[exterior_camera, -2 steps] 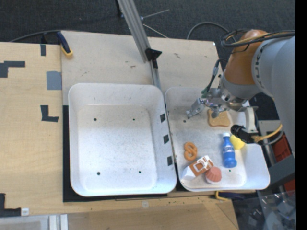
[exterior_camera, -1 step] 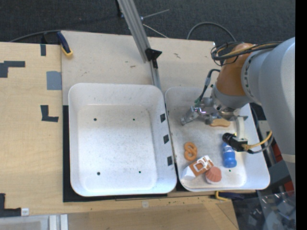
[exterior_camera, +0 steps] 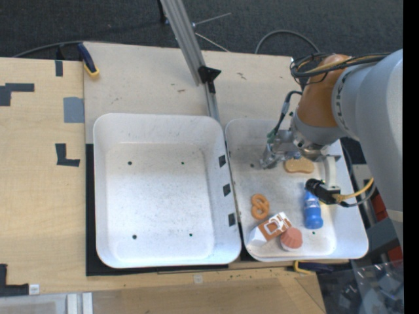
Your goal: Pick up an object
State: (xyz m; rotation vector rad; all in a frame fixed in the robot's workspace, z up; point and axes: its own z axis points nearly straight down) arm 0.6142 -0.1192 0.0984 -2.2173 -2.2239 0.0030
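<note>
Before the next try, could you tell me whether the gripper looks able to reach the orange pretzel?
Probably yes: the orange pretzel lies apart from its neighbours on the right bin floor, and the gripper sits just above-left of it.

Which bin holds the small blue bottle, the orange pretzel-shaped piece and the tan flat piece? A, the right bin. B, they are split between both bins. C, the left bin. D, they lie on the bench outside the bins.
A: the small blue bottle, the orange pretzel-shaped piece and the tan flat piece all lie inside the right white bin, where the arm's pincer is.
</note>
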